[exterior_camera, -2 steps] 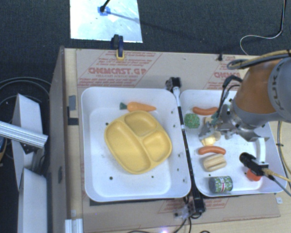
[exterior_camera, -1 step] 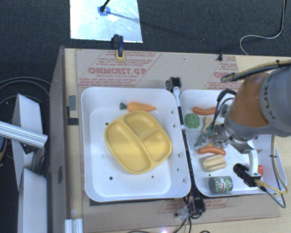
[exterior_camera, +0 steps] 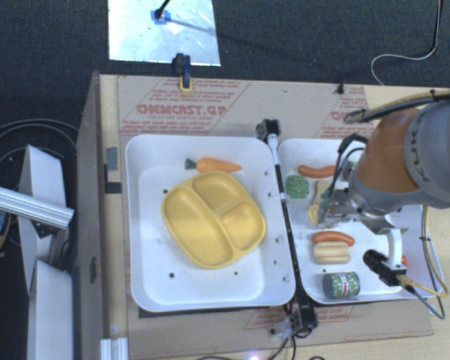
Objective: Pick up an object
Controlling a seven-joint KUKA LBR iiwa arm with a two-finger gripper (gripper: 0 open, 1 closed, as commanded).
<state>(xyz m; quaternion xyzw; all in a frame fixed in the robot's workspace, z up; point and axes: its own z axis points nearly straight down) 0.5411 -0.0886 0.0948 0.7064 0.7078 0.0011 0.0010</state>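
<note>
A: What sits far left of the gripper [exterior_camera: 331, 210]?
B: A yellow divided plastic plate [exterior_camera: 213, 220] in the left white bin [exterior_camera: 154, 291], an orange toy carrot [exterior_camera: 216, 166] above it.
A: And closer?
B: A green round toy [exterior_camera: 297, 187] just left; a hot dog in a bun [exterior_camera: 332, 247] and a green can [exterior_camera: 340, 284] below; a red sausage [exterior_camera: 316, 171] above.
A: Its grip?
B: I cannot tell.
</note>
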